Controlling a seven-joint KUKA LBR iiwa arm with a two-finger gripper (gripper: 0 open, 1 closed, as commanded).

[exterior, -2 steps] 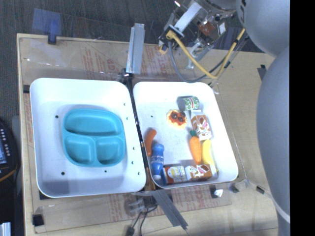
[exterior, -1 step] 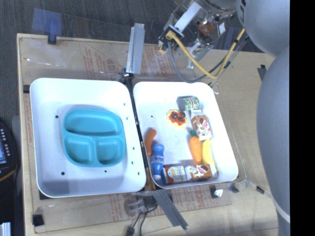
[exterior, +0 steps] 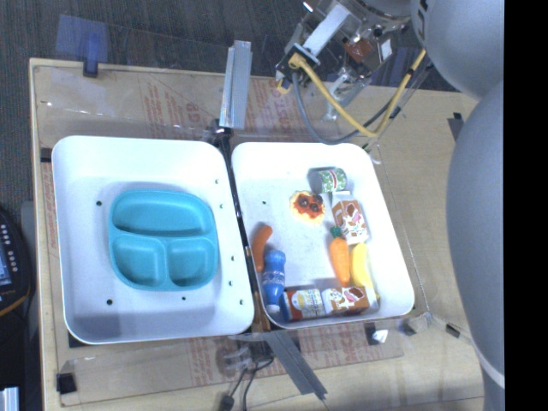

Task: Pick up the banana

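Note:
The banana (exterior: 361, 268) is a short yellow piece lying along the right wall of the right bin (exterior: 390, 229). It touches an orange carrot (exterior: 341, 259) on its left. My gripper (exterior: 347, 54) hangs high above the bench beyond the far edge of the right bin, well away from the banana, amid yellow cables. Nothing shows in its grasp.
The right bin also holds a green can (exterior: 328, 179), an orange-and-yellow toy (exterior: 306, 205), a small juice box (exterior: 349, 219), a sausage (exterior: 261, 245), a blue bottle (exterior: 273, 281) and a carton (exterior: 330, 300) lying on its side. The left bin (exterior: 77, 169) holds a blue divided tray (exterior: 164, 238).

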